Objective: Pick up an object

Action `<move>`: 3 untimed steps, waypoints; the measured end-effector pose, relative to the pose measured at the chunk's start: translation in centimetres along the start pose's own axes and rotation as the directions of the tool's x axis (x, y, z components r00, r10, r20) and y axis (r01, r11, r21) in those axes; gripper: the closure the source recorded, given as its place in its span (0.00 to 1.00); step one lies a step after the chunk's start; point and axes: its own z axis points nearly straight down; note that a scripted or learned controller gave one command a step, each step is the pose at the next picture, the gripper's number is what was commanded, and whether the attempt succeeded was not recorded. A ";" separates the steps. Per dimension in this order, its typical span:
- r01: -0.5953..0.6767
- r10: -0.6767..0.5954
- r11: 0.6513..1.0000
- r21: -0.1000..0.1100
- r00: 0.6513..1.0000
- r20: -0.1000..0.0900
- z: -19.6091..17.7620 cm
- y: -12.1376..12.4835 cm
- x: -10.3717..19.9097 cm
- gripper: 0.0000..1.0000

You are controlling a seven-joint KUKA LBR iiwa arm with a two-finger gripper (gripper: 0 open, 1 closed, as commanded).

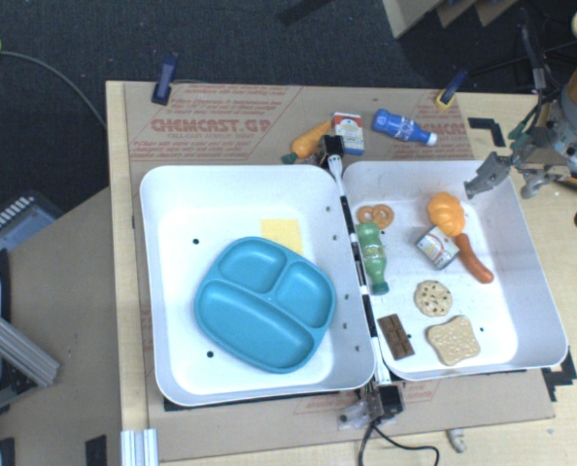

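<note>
Camera view: two shallow white plastic bins sit side by side on the brown cardboard-topped counter [220, 115]. The right white bin [531, 309] is the landmark. The grey metal pincer [502, 173] hovers over its upper right rim, nothing between its fingers; how wide it stands, cannot tell.

Inside the right white bin: a round orange plastic fruit [446, 213] near the top middle, a small silver toy can [434, 249] just below it, a red-orange toy sausage [474, 258] touching the can's right side. A brown pretzel [374, 216] lies at the upper left, a green toy bottle [371, 256] along the left wall below it. A round speckled cookie [431, 298] sits mid-bin, a tan toast slice [453, 340] and a dark brown chocolate bar [395, 336] toward the bottom.

Left of that bin, the left white bin [162, 260] holds a blue divided plastic plate [264, 302] and a yellow flat cheese square [282, 233].

Above the right bin on the counter: a blue toy bottle [403, 127], a small red-white carton [348, 132], an orange toy carrot [311, 140].
</note>
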 end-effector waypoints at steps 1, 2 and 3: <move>0.001 -0.001 1.000 0.000 1.000 0.000 15.2 3.8 1.2 0.00; 0.002 -0.002 1.000 -0.004 1.000 0.002 14.0 3.9 1.2 1.00; 0.001 -0.001 1.000 -0.002 1.000 0.000 14.9 4.9 6.4 1.00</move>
